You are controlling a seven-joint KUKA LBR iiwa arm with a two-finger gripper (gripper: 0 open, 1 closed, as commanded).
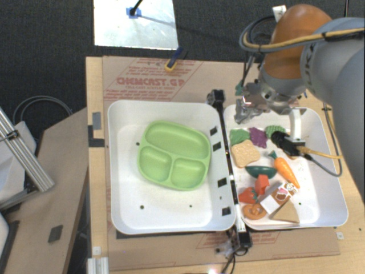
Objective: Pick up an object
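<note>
Gripper (pixel 246 108) positioned over the far edge of the right bin (pixel 331 181).
Gripper opening: cannot tell. Toy food items lie in the right bin, including a carrot (pixel 285 173) and bread slice (pixel 245 152). Green divided plate (pixel 174 155) occupies the left bin (pixel 122 153).

- The flat brown cardboard sheet (pixel 153 80) under the two bins carries red print reading "CHEMCAST G P" beyond the left bin.
- More red print along the sheet's near edge is too small to read.
</note>
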